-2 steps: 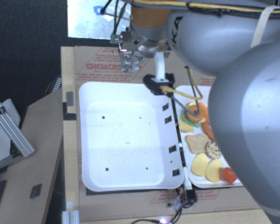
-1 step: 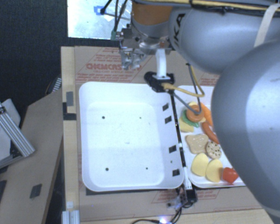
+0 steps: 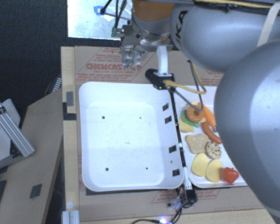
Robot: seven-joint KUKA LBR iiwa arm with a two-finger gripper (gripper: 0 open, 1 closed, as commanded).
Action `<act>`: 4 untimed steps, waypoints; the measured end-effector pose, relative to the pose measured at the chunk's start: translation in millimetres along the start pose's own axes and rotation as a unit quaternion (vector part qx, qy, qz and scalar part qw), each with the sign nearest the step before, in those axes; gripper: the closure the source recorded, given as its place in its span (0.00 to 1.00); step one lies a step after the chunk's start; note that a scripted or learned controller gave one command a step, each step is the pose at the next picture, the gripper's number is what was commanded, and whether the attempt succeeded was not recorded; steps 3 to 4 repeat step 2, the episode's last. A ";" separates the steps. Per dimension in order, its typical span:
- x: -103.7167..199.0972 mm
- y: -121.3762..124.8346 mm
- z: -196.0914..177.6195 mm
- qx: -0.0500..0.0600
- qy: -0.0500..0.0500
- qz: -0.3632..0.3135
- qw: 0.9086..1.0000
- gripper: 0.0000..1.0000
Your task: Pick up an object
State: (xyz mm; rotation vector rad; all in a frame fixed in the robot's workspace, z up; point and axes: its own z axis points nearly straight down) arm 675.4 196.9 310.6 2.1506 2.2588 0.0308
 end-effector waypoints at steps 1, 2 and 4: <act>0.4 0.8 -11.2 -0.001 0.000 -0.002 1.000 1.00; 40.1 -4.0 -39.7 0.013 0.002 0.021 1.000 1.00; 40.1 -4.0 -39.7 0.013 0.002 0.021 1.000 1.00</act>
